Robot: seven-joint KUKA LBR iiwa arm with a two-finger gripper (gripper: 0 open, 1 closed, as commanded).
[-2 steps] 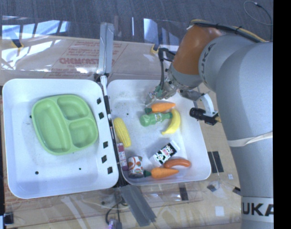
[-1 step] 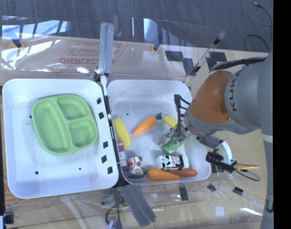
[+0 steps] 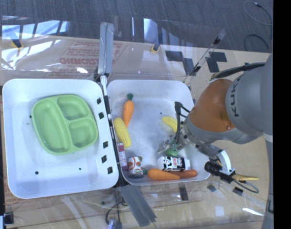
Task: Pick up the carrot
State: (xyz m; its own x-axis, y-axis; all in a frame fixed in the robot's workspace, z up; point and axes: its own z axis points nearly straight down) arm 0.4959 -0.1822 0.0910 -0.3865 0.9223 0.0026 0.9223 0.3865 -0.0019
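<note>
Carrot (image 3: 171, 174) lies beside carton (image 3: 174, 163), under the arm (image 3: 221, 113).

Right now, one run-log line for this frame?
gripper: low in right bin, fingers unclear | carrot: upper left, apart, ungrasped | second carrot: front wall

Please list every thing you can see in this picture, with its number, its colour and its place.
bins: two, white, side by side on the bench
divided plate: one, light green, in the left bin
carrots: two, orange; one near the right bin's far left, one along its near wall
corn cob: one, yellow, right bin, left side
can: one, red and white label, right bin, near left corner
carton: one, black and white, above the near carrot
banana: one, yellow, beside the arm
arm: one, grey with orange band, from the right
pincer: one, low in the right bin
</note>
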